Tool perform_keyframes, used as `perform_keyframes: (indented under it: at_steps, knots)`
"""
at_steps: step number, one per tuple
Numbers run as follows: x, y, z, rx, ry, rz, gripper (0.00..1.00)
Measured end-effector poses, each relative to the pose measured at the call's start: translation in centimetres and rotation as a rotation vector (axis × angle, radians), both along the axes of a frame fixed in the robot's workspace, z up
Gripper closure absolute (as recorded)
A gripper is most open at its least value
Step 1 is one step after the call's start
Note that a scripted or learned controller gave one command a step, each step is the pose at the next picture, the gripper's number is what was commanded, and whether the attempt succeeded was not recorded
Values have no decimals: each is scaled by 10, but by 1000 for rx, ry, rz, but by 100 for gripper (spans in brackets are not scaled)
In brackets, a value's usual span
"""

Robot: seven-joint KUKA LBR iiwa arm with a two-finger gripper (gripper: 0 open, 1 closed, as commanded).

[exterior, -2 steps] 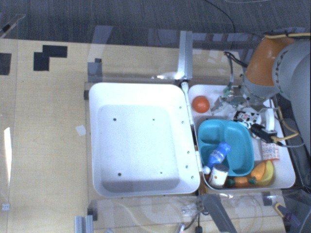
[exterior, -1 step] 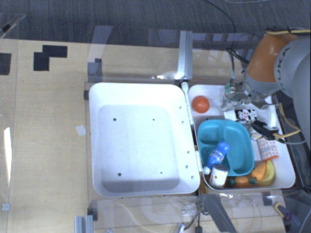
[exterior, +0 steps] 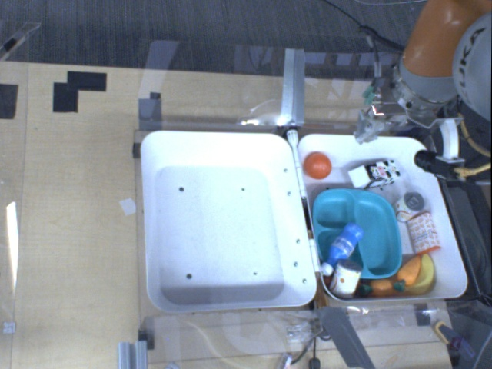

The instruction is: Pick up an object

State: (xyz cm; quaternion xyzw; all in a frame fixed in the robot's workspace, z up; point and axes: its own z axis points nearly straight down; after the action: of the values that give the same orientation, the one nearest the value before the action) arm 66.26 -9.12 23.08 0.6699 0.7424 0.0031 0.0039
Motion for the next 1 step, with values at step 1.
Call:
perform_keyframes:
  at_steps: [1]
  knots:
    - [-82, 47, 26, 0, 4, 130, 100]
